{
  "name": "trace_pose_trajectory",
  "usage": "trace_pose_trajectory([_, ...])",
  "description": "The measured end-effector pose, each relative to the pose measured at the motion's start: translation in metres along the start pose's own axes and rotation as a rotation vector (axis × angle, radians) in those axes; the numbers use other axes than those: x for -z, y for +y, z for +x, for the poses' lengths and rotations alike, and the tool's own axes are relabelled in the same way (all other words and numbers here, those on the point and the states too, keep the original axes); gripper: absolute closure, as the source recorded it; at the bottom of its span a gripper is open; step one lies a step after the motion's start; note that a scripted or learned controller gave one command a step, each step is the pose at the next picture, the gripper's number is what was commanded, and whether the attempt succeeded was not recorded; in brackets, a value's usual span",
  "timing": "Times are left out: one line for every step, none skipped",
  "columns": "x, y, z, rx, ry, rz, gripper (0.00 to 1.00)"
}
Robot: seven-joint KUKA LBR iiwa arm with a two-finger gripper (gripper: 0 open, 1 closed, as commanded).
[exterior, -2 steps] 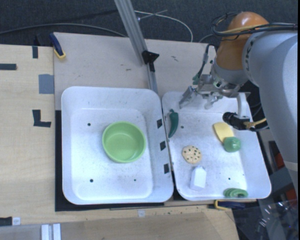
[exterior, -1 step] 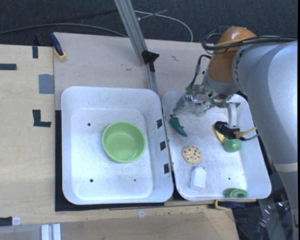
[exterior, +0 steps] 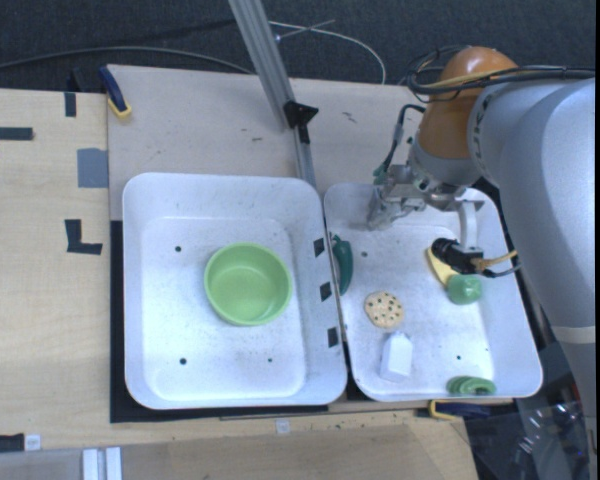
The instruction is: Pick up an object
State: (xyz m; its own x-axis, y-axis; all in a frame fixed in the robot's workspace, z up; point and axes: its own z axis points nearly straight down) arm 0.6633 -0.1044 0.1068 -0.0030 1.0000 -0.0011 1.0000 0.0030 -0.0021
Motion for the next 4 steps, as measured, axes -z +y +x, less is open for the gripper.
trace_pose_trajectory([0.05, 0.002, 0.011, -0.001, 0.001, -0.005, 1.0])
trace_pose_trajectory([0.106, 0.01, 0.019, 0.0, 0.001, -0.007, 1.0])
trace_pose_trajectory([0.16, 0.011, 0.019, -0.001, 0.0, -0.007, 1.0])
trace_pose_trajectory([0.16, -0.01, 0.071, 0.003, 0.002, 0.0, 1.0])
